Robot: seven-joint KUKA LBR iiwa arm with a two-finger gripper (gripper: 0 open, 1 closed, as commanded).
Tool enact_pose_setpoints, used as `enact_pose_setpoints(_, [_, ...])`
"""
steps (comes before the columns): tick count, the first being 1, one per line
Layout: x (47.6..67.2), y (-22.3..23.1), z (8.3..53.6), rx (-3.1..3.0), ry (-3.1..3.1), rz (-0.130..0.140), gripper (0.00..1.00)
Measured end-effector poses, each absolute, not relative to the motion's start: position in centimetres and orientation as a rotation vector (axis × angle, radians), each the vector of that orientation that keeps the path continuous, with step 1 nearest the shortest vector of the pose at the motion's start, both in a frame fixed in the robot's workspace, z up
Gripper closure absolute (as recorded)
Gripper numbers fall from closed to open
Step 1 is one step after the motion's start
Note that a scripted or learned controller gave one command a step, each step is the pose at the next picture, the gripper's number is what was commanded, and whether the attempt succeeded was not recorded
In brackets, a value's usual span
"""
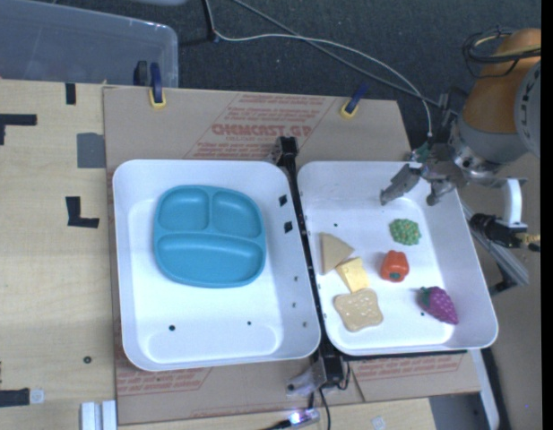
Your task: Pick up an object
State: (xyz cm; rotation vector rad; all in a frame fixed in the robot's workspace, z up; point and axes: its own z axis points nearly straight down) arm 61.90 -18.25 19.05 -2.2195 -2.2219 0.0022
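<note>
The grey arm with its orange band (pixel 502 56) reaches in from 3 o'clock, and its 2-finger gripper (pixel 416 189) hangs over the 1 o'clock corner of the right shallow white bin (pixel 339 179). The 2 dark fingers (pixel 397 186) are spread apart with nothing between them.

Below the gripper, toward 6 o'clock, lies a green bumpy round toy vegetable (pixel 404 231), near the fingertips but apart from them. Farther toward 6 o'clock sits a small red-orange toy pepper (pixel 394 266). At 4 o'clock in this bin is a purple toy grape bunch (pixel 440 304). A tan wedge-shaped toy piece (pixel 333 250) lies toward 9 o'clock beside the bin's left wall, with a yellow toy cheese block (pixel 352 275) touching its lower edge, and a beige toast-shaped toy slice (pixel 358 310) just below that.

The left shallow white bin (pixel 133 267) holds a light blue plastic plate with 3 compartments (pixel 208 237), set toward 12 o'clock. Both bins rest on a cardboard sheet (pixel 249 128).
</note>
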Motion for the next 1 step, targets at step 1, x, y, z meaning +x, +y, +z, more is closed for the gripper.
enact_pose_setpoints(1, [61.94, -18.17, 20.04, -2.218, -2.224, 0.002, 1.0])
